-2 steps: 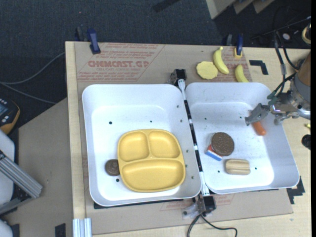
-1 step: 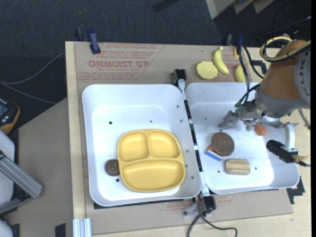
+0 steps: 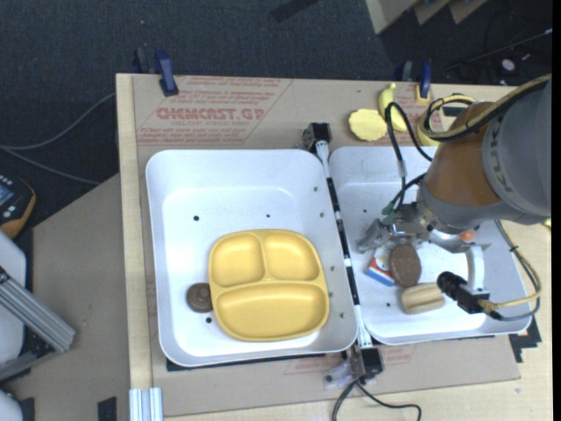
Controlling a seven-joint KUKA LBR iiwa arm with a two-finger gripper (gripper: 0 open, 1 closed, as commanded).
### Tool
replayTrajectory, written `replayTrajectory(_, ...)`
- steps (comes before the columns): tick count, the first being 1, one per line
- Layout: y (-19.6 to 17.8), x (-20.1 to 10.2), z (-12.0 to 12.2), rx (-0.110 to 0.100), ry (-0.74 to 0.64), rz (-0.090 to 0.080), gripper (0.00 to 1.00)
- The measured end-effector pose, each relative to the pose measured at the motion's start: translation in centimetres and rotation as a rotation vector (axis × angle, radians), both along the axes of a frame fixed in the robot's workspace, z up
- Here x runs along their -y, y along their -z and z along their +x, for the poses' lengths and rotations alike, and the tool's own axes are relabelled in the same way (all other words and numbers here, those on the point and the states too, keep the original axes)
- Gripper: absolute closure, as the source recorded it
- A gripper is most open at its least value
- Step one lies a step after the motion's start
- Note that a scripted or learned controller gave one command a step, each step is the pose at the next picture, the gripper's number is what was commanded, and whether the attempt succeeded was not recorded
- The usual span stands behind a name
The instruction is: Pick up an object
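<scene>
Objects for picking are lying in the right-hand shallow white bin (image 3: 491, 318): a dark brown oval piece (image 3: 405, 264), a tan cork-like cylinder (image 3: 422, 299) just below it, and a small flat red, white and blue item (image 3: 379, 273) touching the brown piece's left side. The grey metal hand (image 3: 383, 232) is hanging low over that bin, just above and to the left of the brown oval, and whether it is spread or pressed together cannot be told from this slant. Nothing is visibly sitting between its tips. Above it, the orange band (image 3: 456, 169) and grey body of the arm (image 3: 521, 152) are reaching in from the right, with black cables looping around them.

In the left-hand shallow white bin (image 3: 175, 191) a yellow three-compartment plastic plate (image 3: 267, 283) is lying flat, with a small dark brown round disc (image 3: 199, 297) touching its left edge. On the wooden surface (image 3: 131, 261) beyond the bins, a yellow lumpy object (image 3: 368, 124) is resting near the far edge.
</scene>
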State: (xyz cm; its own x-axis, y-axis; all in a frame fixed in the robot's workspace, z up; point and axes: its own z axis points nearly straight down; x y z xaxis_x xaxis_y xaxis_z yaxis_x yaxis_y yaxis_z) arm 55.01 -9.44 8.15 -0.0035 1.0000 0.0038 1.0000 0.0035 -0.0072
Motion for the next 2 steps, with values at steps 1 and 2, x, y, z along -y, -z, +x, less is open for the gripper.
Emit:
replayTrajectory(1,-0.3,1.6,-2.9,0.003,0.006,-0.003,0.0)
replayTrajectory(2,-0.3,5.0,-0.9,0.01,0.006,-0.007,0.0)
